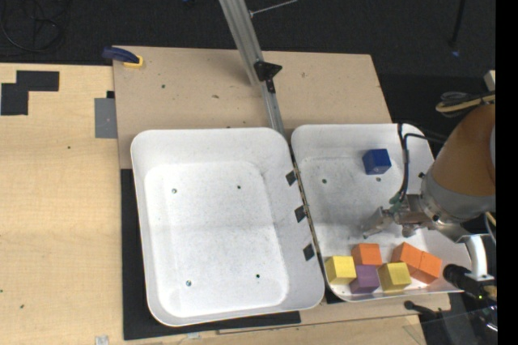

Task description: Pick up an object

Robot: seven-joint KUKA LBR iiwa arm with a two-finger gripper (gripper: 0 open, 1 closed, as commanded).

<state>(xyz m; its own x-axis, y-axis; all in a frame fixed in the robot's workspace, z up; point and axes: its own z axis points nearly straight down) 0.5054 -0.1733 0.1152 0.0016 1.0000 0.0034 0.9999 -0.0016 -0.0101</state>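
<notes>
Camera view, left to right: the shallow white plastic left bin [162, 149] sits on the table next to its twin, the right bin [340, 142]. That one has a small blue cube [376, 161] near the back, well apart from a front-corner cluster: yellow block [341, 267], purple block [367, 278], small orange cube [368, 253], second yellow block [396, 275], bigger orange block [420, 261]. The hand [379, 223] hovers above the cluster, fingers spread, pinching nothing.

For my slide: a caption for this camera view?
Gripper hovers in right bin above clustered blocks; blue block sits apart.
</notes>
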